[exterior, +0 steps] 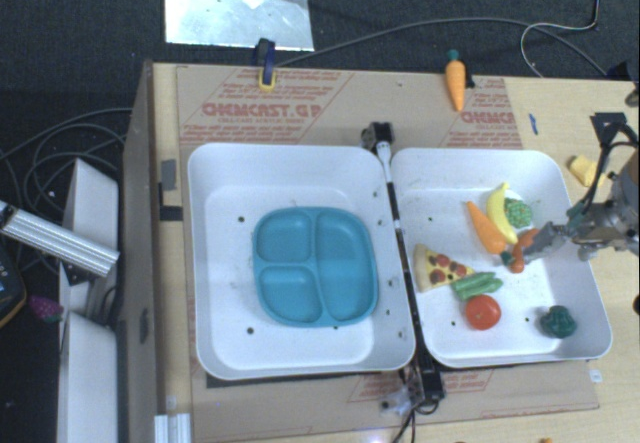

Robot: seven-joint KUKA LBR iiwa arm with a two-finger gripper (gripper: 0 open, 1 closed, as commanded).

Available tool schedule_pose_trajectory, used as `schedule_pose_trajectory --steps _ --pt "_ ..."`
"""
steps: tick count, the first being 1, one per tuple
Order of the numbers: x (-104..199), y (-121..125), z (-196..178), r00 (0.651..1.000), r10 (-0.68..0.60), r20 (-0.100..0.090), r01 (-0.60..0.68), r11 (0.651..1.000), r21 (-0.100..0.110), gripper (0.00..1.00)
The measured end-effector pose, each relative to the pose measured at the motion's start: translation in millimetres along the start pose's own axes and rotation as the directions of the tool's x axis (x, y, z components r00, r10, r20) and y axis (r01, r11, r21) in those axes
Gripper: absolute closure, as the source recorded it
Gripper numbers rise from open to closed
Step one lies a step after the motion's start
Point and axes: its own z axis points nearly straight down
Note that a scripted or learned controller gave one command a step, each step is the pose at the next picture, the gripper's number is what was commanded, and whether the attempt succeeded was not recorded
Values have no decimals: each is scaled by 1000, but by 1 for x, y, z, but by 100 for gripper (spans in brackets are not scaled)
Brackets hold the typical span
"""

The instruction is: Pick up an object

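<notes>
The right bin (436, 169) holds several toy foods: a yellow banana (497, 199), an orange carrot (486, 228), a light green leafy piece (519, 214), a pizza slice (436, 268), a green pod (476, 283), a red tomato (483, 312) and a dark green broccoli (558, 321). My gripper (538, 240) reaches in from the right, low over the bin's right half. Its tip is right beside a small red-orange piece (518, 256), just below the leafy piece. Whether it touches that piece I cannot tell.
The left bin (215, 176) carries a blue divided plate (315, 266). A second carrot (456, 82) lies on the cardboard behind the right bin. A yellow block (583, 169) sits outside that bin's right rim, and a clamp (265, 62) stands at the back.
</notes>
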Motion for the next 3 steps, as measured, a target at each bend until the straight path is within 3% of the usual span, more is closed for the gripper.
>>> schedule_pose_trajectory --steps 1,2,3 --pt "3 91 85 1000 -1 -1 1 1000 2 0" --pt "30 120 146 1000 -2 -2 2 1000 2 0" --pt "58 84 145 1000 1 -1 -1 1000 1 0"
